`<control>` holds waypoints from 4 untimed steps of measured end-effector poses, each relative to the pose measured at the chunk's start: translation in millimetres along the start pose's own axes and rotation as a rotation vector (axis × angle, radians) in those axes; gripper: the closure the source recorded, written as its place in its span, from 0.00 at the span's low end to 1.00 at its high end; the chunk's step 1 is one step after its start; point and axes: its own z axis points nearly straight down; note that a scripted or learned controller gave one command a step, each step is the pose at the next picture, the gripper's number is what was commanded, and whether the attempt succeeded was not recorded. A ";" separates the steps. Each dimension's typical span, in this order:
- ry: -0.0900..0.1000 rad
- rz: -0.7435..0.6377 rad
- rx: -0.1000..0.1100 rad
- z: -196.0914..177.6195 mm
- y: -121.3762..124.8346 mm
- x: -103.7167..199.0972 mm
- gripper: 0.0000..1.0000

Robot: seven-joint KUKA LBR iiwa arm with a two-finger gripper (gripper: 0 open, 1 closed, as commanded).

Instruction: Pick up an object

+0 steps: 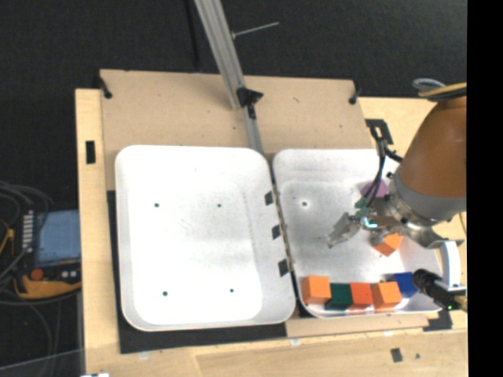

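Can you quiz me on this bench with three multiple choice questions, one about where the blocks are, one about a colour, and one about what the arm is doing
1. Where does the row of blocks lie?
A. Along the near wall of the right bin
B. In the middle of the left bin
C. On the bench outside both bins

2. What colour is the block next to the leftmost orange block in that row?
A. Yellow
B. Dark green
C. White

3. Where is the gripper?
A. Over the left bin
B. Over the right bin
C. Off the bench

Answers: 1 A, the row sits against the right bin near edge. 2 B, the dark green block touches the orange one. 3 B, the arm reaches in above the right bin's floor.
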 end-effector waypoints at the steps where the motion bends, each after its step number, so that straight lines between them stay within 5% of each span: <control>1: -0.001 0.005 -0.006 -2.2 1.0 -0.4 0.00; 3: -0.002 0.005 0.002 119.6 -7.0 4.6 0.00; 4: -0.004 0.007 -0.005 128.7 -6.2 2.7 0.00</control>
